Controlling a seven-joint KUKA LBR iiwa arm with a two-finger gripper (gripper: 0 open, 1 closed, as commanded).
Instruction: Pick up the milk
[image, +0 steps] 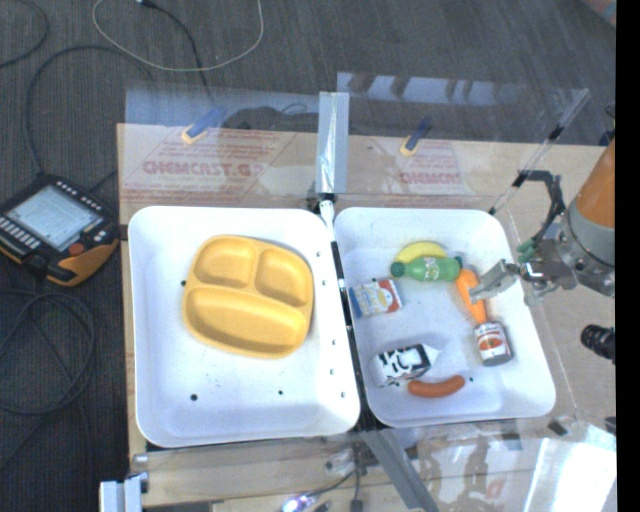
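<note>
Camera view, from above at a slant. Two shallow white bins sit side by side on the table. The left white bin (160, 400) carries a yellow plastic divided tray (250, 295). The right white bin (520, 385) carries the loose items: a black-and-white cow-patterned milk carton (405, 362) lying on its side in the near-left part of the bin; a red-orange sausage (437, 386) just in front of it, close enough that contact cannot be ruled out; a small white-and-orange carton (376, 297) near the dividing wall; a yellow banana (425, 251) touching a green bottle with a yellow label (428, 268) at the far side; an orange carrot (470, 292) beside them; and a small red-labelled bottle (491, 342) toward the right wall.

The grey arm's gripper (500, 280) reaches in at the right edge of this bin, above the carrot and well apart from the milk carton. How wide the jaws stand cannot be told from this angle, and nothing is seen held between them.

Progress, as judged: the milk lies untouched in the bin, so the approach, the grasp and the lift all remain to be done.
</note>
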